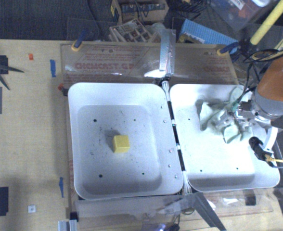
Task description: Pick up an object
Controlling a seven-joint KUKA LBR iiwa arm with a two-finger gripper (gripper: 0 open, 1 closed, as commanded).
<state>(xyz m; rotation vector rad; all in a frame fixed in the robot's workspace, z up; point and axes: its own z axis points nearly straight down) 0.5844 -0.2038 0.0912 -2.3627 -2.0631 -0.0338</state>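
A small yellow cube (121,143) lies near the middle of the left bin (83,100), alone on its floor. My gripper (224,123) reaches in from the right and hangs low over the upper middle of the right bin (194,172). A pale, greenish-white shape (207,113) sits just left of the gripper's tip, and I cannot tell whether it is a separate object or part of the gripper. The grey arm with its orange band (276,83) stands over the bin's right rim.
A ridge (173,129) divides the two bins. Clear plastic sheeting (117,64) and a clutter of boxes and cables (132,13) lie behind the bins. A black and yellow cable end (261,150) hangs by the right bin's right wall.
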